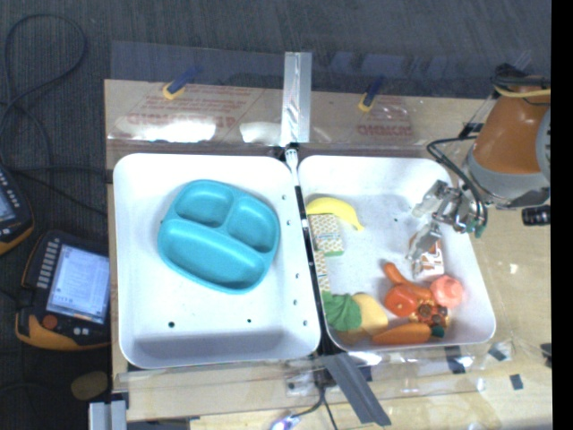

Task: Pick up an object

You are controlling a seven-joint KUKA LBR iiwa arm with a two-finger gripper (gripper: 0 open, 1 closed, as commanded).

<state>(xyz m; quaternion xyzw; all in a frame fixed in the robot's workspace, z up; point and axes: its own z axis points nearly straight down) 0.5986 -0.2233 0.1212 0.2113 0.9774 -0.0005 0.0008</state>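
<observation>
While the hand (436, 227) hangs low in the right bin (394, 179), I can't tell from up here whether it is spread or pressed together, and I see nothing I could call gripped. Right at its tip sits a small carton (431, 260), white with a red patch; whether the two touch I cannot say. Just below that lie a pink ball (448, 290), a tomato (402, 301), a carrot (403, 334), a yellow piece (372, 311) and a green one (338, 312), all packed close along the bin's near wall. Further left, a banana (333, 210) and a checked box (328, 234) rest by the divider. I'd judge the pick as not yet done: the reach is made, the grasp and lift remain. The carton looks the likeliest target, though the right wall is near it and the ball crowds its lower side. The bin's middle offers open room. The left bin (134, 240) holds a blue tray (219, 234), well apart.
</observation>
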